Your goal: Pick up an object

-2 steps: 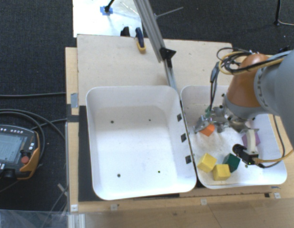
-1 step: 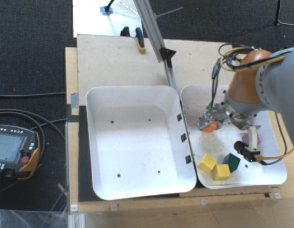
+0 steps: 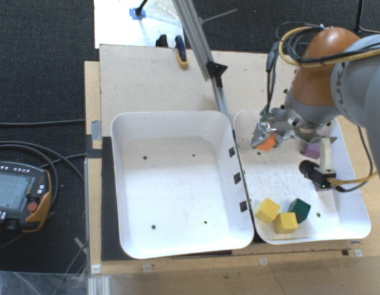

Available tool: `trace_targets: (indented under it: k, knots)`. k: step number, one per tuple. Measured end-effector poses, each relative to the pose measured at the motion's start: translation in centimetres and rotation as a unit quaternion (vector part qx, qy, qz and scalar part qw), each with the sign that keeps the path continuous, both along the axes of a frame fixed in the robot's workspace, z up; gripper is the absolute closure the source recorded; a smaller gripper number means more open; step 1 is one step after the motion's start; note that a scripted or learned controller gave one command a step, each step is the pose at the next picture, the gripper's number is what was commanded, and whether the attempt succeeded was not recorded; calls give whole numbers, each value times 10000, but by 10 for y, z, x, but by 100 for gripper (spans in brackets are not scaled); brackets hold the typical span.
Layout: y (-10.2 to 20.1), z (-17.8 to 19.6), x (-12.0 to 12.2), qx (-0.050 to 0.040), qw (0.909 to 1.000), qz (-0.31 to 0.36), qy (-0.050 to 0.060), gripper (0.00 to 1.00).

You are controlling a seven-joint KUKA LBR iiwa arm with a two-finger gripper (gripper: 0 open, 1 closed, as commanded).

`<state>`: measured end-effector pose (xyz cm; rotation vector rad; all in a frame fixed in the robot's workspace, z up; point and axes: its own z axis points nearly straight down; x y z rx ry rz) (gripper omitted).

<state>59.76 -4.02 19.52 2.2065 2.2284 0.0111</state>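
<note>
The gripper (image 3: pixel 264 137) is seen low over the right bin (image 3: pixel 356 223), near its back left corner. An orange block (image 3: pixel 265 142) is pinched between its closed fingers. Two yellow blocks (image 3: pixel 268 210) (image 3: pixel 286 222) and a green block (image 3: pixel 300 209) are found close together by the front edge. A purple block (image 3: pixel 311 150) is partly hidden under the arm.
</note>
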Motion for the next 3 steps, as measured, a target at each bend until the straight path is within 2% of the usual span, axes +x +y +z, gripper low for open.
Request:
trace_targets:
  k: [1,2,3]
  knots:
    - [-45,-48,5,-16,10000,-59,58,100]
    - [19,-3,1,8,10000,9,23,100]
    - [15,6,1,-3,10000,5,29,100]
